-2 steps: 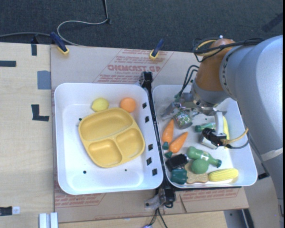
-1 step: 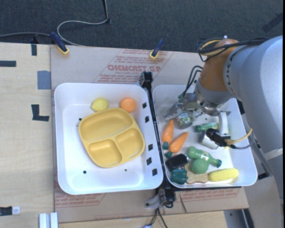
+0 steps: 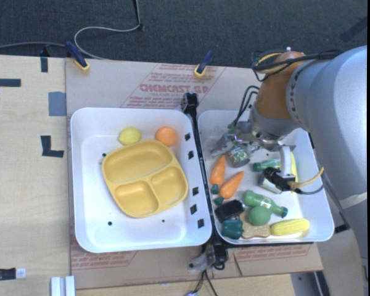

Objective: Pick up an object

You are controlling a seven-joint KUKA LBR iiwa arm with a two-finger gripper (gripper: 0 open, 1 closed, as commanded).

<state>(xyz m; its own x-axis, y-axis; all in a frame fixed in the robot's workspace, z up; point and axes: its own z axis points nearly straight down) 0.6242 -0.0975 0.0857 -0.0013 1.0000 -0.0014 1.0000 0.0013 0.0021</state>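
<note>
Toy foods crowd the right bin (image 3: 325,227) — two orange carrots (image 3: 224,176) lying slantwise at its left side, a green pear-shaped piece (image 3: 263,207) nearer, a yellow corn cob (image 3: 289,227) at the near right corner, dark pieces (image 3: 229,209) beside the divider.

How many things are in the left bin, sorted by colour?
Yellow: 2, the yellow three-compartment plastic tray and the small yellow lemon-shaped toy touching its far edge.
Orange: 1, the round orange toy fruit beside the lemon.
Total: 3, all in the left white bin.
</note>
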